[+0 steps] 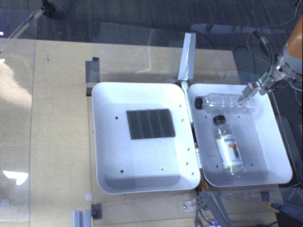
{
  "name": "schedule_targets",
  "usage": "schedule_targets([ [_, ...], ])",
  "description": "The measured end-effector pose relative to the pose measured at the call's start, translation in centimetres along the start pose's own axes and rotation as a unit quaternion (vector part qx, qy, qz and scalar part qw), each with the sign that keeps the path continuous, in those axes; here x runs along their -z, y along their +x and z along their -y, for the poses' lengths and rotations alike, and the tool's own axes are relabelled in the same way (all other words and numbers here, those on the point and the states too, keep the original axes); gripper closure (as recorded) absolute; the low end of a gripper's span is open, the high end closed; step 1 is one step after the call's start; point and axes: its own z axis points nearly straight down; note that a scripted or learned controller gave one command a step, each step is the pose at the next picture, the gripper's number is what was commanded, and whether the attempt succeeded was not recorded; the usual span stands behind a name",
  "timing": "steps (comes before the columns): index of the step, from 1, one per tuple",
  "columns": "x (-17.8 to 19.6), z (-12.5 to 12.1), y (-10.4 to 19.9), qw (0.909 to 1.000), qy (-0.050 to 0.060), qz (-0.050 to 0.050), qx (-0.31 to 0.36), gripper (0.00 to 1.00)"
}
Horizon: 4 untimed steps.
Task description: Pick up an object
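Bottles: you see two clear plastic ones in the right bin, one labelled, one bare along the far wall.
Gripper: over the bare bottle's end; you cannot tell its grip.
Arm: cut off at right.

The arm is getting chopped off by the right edge, so you're only seeing a bit of orange band and wrist. The gripper is looking tiny and blurry over the clear bottle lying in the right bin, and whether it's touching is anyone's guess. That bottle is blending into the white floor, so its outline is getting lost. The label on the second bottle is way too small to read.
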Motion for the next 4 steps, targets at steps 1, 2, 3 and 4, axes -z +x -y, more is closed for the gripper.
schedule_targets([
  [1, 2.3, -2.0, 3.1, 0.9985, -0.001, 0.001, 0.055, 0.00],
  [2, -9.0, 0.6, 3.9, 0.9820, 0.001, -0.001, 0.189, 0.00],
  [3, -15.9, -2.9, 4.0, 0.9855, -0.001, 0.000, 0.170, 0.00],
  [4, -18.3, -5.2, 4.9, 0.9730, -0.004, 0.002, 0.231, 0.00],
])
